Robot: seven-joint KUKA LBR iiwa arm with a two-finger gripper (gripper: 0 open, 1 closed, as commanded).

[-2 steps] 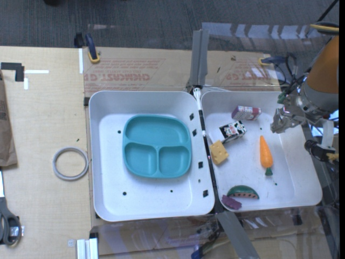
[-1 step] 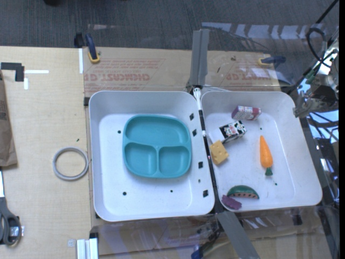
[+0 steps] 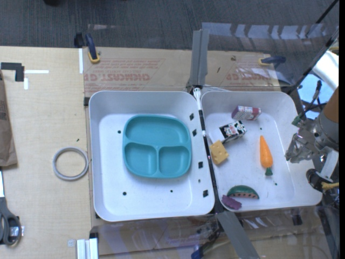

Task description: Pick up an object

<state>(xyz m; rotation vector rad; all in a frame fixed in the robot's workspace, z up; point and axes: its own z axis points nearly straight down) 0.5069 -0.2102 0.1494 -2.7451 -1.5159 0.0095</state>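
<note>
The right bin [image 3: 280,190] holds a toy carrot [image 3: 266,152], a yellow cheese wedge [image 3: 219,152], a black-and-white cow-print box [image 3: 233,130], a small pink-and-white carton [image 3: 246,112], a watermelon slice [image 3: 243,192] and a purple piece [image 3: 232,202] at the front edge. My gripper [image 3: 299,147] hangs over the bin's right rim, to the right of the carrot and apart from it, with nothing seen between its fingers.
The left bin [image 3: 108,198] carries a teal three-compartment plate [image 3: 158,146]. A grey tape ring [image 3: 70,163] lies on the wooden bench to the left. A yellow-handled clamp [image 3: 92,53] sits at the back. Cables run by the arm at the right.
</note>
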